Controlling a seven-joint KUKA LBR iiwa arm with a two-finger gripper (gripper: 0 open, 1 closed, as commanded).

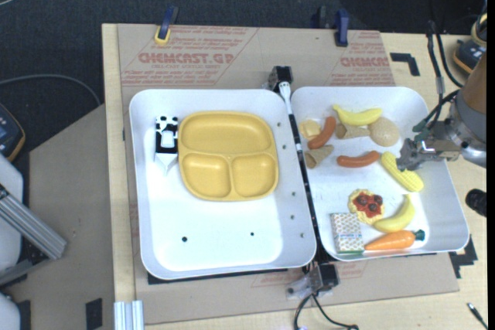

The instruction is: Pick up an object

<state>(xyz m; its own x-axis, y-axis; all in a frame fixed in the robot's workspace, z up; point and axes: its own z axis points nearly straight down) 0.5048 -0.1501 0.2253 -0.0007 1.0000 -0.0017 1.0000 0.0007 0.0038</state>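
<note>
The right bin point(441, 189) holds several toy foods. At the back lies a yellow banana point(357, 116), with a beige round piece point(384, 133) beside it. Two orange-red sausages lie there too, one tilted point(322, 133) and one flat point(359, 160). A yellow corn cob point(405, 172) rests toward the right side. In front of it are a small pizza point(367, 203), a second banana point(397, 216), a carrot point(391, 241) and a small boxed snack point(346, 232). My gripper point(412, 153) reaches in from the right, low over the bin, just above the corn cob's upper end.
In the left bin point(216, 243) sit a yellow divided plate point(228, 153) and a small black-and-white object point(166, 137). Small beige pieces point(313, 158) lie near the right bin's left wall. Clamps point(163, 31) hold the bench's far edge.
</note>
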